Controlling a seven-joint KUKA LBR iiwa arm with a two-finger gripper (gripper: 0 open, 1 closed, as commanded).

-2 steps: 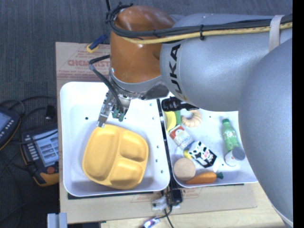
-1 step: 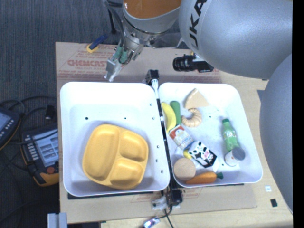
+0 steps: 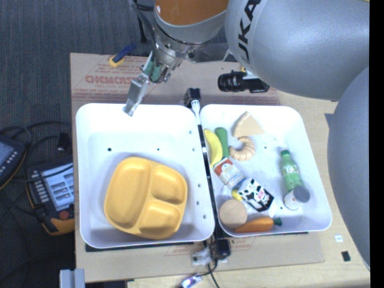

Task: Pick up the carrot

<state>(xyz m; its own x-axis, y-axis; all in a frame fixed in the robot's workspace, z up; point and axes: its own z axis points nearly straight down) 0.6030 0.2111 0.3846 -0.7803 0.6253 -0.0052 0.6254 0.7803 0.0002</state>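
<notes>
The carrot (image 3: 257,224), orange with a small green tip, lies flat at the front edge of the right bin (image 3: 312,161), just right of a round tan bun (image 3: 233,211). My gripper (image 3: 131,105) hangs over the far left corner of the left bin (image 3: 96,143), well away from the carrot and on the other side of the divider. Nothing shows at its tip.
The right bin also holds a banana (image 3: 211,146), a green cucumber (image 3: 222,138), a croissant (image 3: 243,149), a cheese wedge (image 3: 248,125), a green bottle (image 3: 290,169), a cow-patterned carton (image 3: 255,195) and a red-white box (image 3: 228,173). A yellow divided plate (image 3: 146,197) lies in the left bin.
</notes>
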